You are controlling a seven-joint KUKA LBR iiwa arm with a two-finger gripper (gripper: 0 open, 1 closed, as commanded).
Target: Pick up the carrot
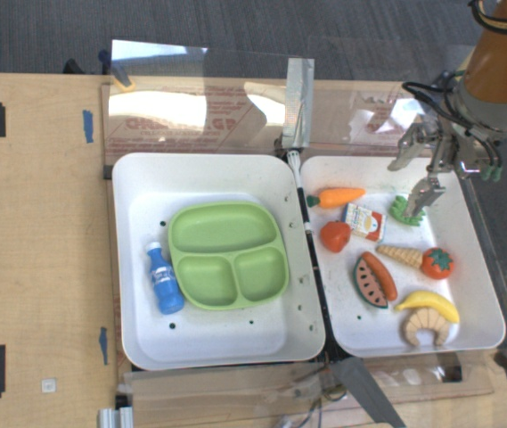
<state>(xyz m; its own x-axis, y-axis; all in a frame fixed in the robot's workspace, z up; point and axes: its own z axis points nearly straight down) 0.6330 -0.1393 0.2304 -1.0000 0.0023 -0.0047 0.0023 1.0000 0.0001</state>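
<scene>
From the overhead camera I saw the orange plastic carrot with its green tip [339, 197] lying near the back left of the right-hand white bin [489, 310], just above a small white carton [363, 221]. The jaws of the grey two-finger gripper [424, 163] hung over the bin's back edge; I couldn't tell their opening.

The arm [501, 52] was cut off by the top and right edges above the right bin [489, 303], so only its orange band and wrist showed. A small green object [406, 209] at that bin's far side lay partly behind the gripper [424, 194], its kind unclear. The label on the small carton [363, 222] beside the carrot [340, 197] was too small to read.
</scene>
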